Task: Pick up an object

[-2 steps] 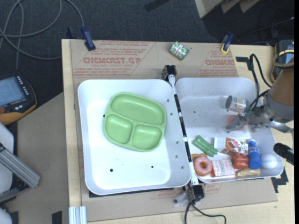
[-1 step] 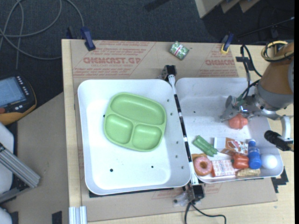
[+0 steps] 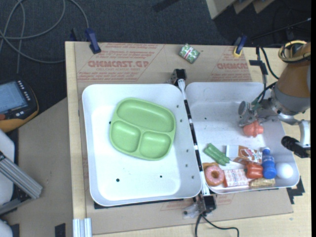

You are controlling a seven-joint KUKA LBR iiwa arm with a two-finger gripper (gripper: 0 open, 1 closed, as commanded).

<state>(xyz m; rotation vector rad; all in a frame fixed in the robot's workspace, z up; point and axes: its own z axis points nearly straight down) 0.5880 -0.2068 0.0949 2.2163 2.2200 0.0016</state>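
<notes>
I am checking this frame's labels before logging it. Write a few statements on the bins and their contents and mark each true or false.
1. The green divided plate lies in the left bin. True.
2. The pincer hangs over the left bin. False: it is over the right bin, beside an orange-pink object.
3. A doughnut lies in the right bin. True.
4. The blue bottle sits on the plate. False: it is in the right bin.

From my end the gripper (image 3: 250, 117) sits low in the right bin (image 3: 217, 95), right above an orange toy (image 3: 253, 129); green plate (image 3: 142, 129) lies in the left bin (image 3: 98, 147).
</notes>
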